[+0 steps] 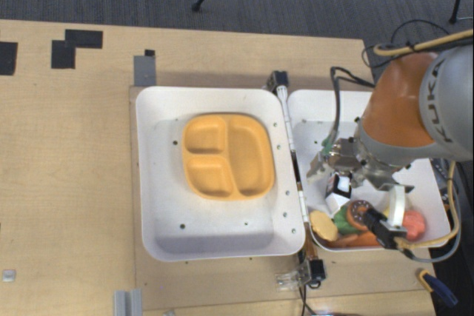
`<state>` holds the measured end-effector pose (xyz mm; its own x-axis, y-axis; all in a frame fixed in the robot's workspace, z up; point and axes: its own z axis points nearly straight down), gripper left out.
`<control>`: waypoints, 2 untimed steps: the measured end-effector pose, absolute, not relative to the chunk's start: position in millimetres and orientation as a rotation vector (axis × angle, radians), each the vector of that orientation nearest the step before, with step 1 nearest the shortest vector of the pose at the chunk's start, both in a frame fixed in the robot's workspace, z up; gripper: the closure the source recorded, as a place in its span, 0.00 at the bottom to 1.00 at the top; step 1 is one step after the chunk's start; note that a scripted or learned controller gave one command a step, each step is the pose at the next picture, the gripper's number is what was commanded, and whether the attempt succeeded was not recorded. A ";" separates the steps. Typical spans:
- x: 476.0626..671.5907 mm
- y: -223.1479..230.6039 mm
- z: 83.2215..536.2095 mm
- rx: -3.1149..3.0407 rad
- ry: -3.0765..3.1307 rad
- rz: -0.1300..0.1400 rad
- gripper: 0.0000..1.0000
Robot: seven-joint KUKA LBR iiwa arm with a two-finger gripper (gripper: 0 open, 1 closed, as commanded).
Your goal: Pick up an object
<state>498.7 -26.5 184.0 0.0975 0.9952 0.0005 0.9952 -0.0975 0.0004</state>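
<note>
Camera view shows one yellow three-compartment plate (226, 157) alone in the left bin (159, 233). Several small toy foods (354, 222) crowd just below the gripper (348, 177) in the right bin (311, 111).

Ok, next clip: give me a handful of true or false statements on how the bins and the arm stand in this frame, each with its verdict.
1. A yellow divided tray lies in the left bin. True.
2. The tray has three compartments. True.
3. The arm is over the left bin. False: it is over the right bin.
4. The small objects lie at the far end of the right bin. False: they are piled at its near end.
5. The pile includes something pink. True.
6. The tray holds a green item. False: its compartments hold nothing.
</note>
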 end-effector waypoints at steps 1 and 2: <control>504.0 -70.5 105.0 2.142 2.296 0.003 0.00; 581.1 -85.1 90.0 2.216 2.214 0.014 0.00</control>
<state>581.1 -85.1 90.0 0.0009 1.0000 -0.0006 0.9999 -0.0009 0.0128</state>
